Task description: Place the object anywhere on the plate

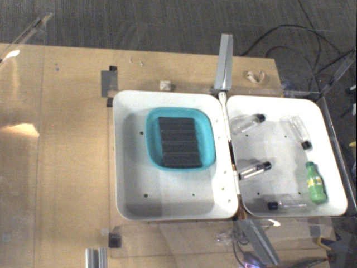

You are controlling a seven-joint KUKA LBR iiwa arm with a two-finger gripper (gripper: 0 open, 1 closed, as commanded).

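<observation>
We see the pale wooden worktop [56, 149] carrying the left bin [134, 200]. In its far half lies the teal plate [207, 138], with a dark ridged pad [178, 143] covering its middle.

Just right, touching along the shared edge, sits the right bin [279, 149]. It holds four clear tubes with black caps: one far left [248, 121], one mid-left [255, 169], one along the near wall [285, 205] and one far right [297, 132]. A green bottle [315, 182] lies by the right wall. All five are well apart from the plate. We cannot tell which one is the task's object.
</observation>
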